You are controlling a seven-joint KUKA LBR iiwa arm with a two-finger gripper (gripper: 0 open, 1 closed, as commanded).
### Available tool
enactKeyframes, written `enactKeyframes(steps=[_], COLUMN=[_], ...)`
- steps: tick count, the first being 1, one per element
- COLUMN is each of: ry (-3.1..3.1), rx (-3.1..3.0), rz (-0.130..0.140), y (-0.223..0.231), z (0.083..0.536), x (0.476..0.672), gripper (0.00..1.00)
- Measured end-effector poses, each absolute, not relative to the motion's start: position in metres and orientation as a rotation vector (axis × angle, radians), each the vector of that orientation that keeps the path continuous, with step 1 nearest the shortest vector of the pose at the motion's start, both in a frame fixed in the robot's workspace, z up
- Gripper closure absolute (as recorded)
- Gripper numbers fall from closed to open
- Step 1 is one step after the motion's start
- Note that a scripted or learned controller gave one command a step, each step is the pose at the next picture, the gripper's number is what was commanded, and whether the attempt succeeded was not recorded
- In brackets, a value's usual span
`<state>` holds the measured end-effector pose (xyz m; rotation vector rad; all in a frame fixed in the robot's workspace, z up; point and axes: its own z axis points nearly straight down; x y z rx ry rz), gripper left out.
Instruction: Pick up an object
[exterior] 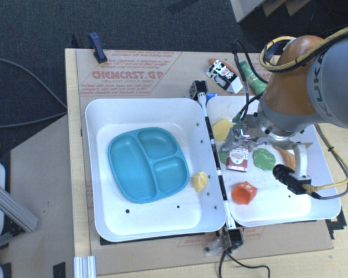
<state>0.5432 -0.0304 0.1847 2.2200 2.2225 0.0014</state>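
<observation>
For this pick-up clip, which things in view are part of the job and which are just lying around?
Part of the job:
gripper, low over the right bin
red packet, green piece, orange block, yellow piece

Lying about:
blue divided plate and yellow lump in the left bin
blue clip
black-and-white carton

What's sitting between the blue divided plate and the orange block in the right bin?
In the camera view, a small yellow piece lies beside the blue divided plate, then the ridge where both bins meet, then the orange block.
</observation>
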Motion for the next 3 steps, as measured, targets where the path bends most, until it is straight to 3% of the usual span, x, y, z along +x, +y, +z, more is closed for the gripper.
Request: enactKeyframes(steps=[1, 2, 3], ry=[2.223, 2.225, 2.225], rx=[2.219, 2.221, 2.222], rz=[0.001, -0.002, -0.003], y=[0.005, 0.052, 0.088], z=[0.214, 0.187, 0.199], x=[0.585, 0.597, 0.559], gripper=[1.0, 1.0, 1.0])
